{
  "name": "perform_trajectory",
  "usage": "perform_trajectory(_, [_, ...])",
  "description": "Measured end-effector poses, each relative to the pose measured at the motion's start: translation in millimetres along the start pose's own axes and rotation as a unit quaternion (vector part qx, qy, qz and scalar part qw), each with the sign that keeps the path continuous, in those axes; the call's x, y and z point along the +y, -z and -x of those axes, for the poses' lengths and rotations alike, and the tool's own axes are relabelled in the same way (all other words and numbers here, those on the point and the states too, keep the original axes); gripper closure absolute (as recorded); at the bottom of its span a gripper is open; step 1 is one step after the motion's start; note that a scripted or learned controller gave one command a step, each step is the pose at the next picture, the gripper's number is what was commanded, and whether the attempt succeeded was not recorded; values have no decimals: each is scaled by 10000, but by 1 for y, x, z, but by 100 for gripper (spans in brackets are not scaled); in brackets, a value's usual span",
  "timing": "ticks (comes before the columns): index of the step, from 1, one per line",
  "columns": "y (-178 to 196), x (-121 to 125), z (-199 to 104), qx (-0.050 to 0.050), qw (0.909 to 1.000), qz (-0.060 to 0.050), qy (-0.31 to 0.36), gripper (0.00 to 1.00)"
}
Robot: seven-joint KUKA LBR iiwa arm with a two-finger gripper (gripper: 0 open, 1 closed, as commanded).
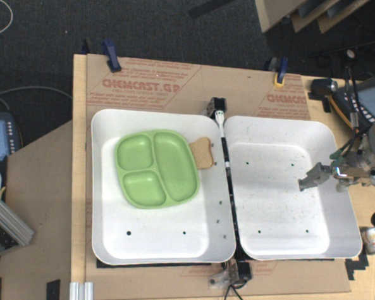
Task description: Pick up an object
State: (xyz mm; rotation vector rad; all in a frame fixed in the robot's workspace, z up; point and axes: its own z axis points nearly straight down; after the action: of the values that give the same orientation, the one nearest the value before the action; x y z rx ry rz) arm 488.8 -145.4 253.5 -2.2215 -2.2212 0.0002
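1. Two shallow white bins are seen side by side on the bench: the left bin (106,230) and the right bin (283,238).
2. A green divided plate (156,168) lies in the upper half of the left bin, and a small tan object (202,153), flat and roughly square, lies touching the plate's right edge, near the divider between the bins.
3. The gripper (312,178) is seen over the right side of the right bin, well apart from both objects; nothing is seen between its tips.
4. Whether the gripper is spread or closed cannot be told, since it is viewed at a slant and appears as a single grey shape.
5. The step in hand is judged to be the approach: no object is yet grasped or lifted.
6. A move across the divider into the left bin is called for next, followed by a descent over the chosen object. The tan object is judged the easier target; the plate's broad, low rim is likely to be harder to clamp.
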Motion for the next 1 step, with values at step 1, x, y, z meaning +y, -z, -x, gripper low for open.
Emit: perform_trajectory(1, [11,1,0,-7,10000,18,0,100])
